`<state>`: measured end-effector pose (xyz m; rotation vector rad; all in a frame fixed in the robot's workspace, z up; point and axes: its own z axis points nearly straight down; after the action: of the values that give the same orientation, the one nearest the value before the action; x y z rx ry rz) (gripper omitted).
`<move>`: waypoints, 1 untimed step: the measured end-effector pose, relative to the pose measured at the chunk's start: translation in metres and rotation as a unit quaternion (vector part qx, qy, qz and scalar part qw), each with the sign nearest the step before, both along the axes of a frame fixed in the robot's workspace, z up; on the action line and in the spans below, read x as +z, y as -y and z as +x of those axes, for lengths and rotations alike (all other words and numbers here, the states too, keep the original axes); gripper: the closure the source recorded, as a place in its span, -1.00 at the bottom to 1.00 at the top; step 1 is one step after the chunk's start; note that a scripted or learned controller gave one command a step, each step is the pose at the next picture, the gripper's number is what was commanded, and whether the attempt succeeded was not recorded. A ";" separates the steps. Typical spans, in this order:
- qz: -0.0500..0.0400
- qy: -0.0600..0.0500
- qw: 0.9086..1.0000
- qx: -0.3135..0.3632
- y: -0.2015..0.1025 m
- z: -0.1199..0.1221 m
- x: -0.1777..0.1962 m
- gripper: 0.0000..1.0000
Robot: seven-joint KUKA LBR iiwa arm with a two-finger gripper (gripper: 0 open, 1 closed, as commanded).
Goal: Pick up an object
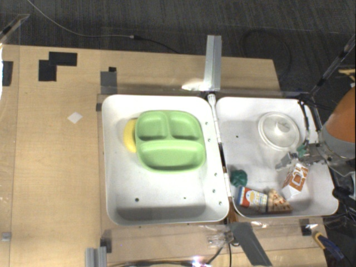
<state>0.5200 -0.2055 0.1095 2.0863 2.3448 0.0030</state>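
My gripper (pixel 297 159) reaches in from the right over the right bin (pixel 245 121), its metal tip low near the bin's right side. Directly beneath and touching the tip lies an orange-and-white packet (pixel 296 180); I cannot tell whether it is gripped. A clear round bowl (pixel 278 129) sits just behind the gripper. A small teal object (pixel 238 177) and a colourful carton (pixel 263 199) lying on its side rest near the bin's front wall.
The left bin (pixel 122 193) holds a green divided plate (pixel 168 139) with a yellow object (pixel 129 136) tucked under its left edge. A metal post (pixel 213 60) stands behind the seam between the bins. Wooden bench (pixel 50 166) extends to the left.
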 end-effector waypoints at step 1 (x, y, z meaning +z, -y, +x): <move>-0.005 0.012 1.000 0.005 0.002 -0.024 -0.015 -1.00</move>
<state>0.4957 -0.2072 0.0943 2.0580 2.3368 0.0176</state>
